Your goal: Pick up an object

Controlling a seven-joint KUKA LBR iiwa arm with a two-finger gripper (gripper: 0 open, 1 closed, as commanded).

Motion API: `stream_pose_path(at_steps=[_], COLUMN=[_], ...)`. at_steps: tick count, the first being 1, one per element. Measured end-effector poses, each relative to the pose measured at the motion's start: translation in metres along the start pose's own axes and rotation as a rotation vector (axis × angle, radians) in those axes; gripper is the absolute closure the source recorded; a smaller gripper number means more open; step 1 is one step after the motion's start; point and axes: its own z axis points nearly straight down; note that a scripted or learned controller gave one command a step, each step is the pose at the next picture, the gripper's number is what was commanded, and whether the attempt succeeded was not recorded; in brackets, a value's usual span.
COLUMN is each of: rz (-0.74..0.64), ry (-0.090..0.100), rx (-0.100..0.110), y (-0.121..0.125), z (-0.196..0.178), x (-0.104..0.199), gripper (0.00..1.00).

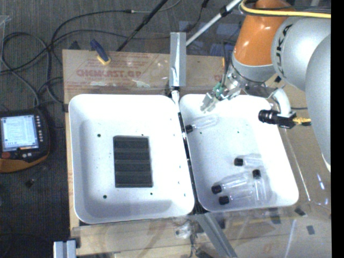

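While the gripper [210, 102] hangs over the right bin's [279, 144] far-left corner, finger state indeterminate, one vial [201, 125] lies below it; four vials [239, 184] cluster near the front edge.

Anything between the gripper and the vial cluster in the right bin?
Only bare bin floor between the gripper and the vial cluster, per the camera view.

Arm [306, 42]: smooth light-grey shell, rounded and bulky. Orange band [258, 36] wraps it above the wrist, glossy, domed. Part of dark "KUKA" lettering [282, 34] on the grey shell beside the band. Yellow cable [285, 14] loops over the top of the orange section. Small black cylindrical fitting [271, 116] with a yellowish tip juts from the wrist. Gripper [212, 100]: slim, pale metal, greenish detail at its base.
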Motion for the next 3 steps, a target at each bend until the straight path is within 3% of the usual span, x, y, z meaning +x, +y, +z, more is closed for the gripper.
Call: stream_pose_path(at_steps=[3], rz=[-0.001], ry=[-0.002], rx=[0.001], y=[0.001], z=[-0.026], x=[0.001], gripper=[1.00])
